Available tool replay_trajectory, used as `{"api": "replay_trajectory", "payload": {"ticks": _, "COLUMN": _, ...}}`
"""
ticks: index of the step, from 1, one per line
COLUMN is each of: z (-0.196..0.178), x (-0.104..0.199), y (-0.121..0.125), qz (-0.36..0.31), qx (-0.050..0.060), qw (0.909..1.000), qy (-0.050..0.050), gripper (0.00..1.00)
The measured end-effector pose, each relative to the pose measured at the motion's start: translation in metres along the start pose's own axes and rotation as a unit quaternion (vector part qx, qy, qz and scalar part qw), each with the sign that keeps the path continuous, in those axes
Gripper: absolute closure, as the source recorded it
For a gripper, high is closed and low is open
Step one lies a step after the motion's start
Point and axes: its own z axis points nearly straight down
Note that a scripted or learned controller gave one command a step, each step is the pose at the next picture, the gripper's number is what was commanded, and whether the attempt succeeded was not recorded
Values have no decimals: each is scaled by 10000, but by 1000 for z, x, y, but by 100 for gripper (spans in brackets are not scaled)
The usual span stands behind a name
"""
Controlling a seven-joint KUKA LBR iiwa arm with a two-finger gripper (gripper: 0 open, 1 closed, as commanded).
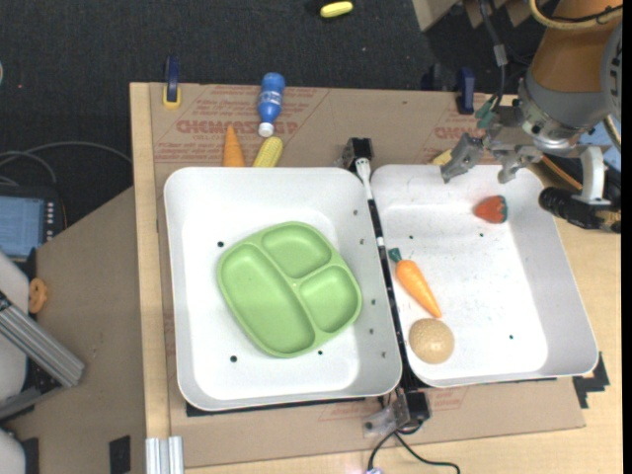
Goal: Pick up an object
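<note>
We see two white bins side by side; taking the right bin (553, 294) as our landmark, the left bin (188, 265) lies touching its left wall and holds a green divided plate (288, 288). The arm (578, 38) hangs over the right bin's far right corner, and its gripper (486, 162) hovers above the far rim with the fingers spread apart and nothing between them. Inside the right bin lie three things: a carrot (416, 282) near the left wall, a tan ball (432, 341) just beside the carrot's near end, and a strawberry (491, 208) near the far wall, closest to the gripper. We judge the strawberry the likeliest target. It looks like a small, light toy with a hard, smooth skin, so it may slip or roll if pinched off-centre; we would close across its widest middle, from above. The carrot tapers, so its thick end offers the surer hold.
</note>
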Motion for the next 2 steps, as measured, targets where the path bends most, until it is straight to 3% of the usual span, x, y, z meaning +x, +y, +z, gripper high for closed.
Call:
{"api": "replay_trajectory", "payload": {"ticks": 1, "z": 153, "x": -30, "y": -51, "qz": 27, "qx": 41, "qw": 10000, "qy": 6, "gripper": 0}}
{"api": "replay_trajectory", "payload": {"ticks": 2, "z": 7, "x": 42, "y": -77, "qz": -36, "qx": -74, "qw": 10000, "qy": 5, "gripper": 0}}
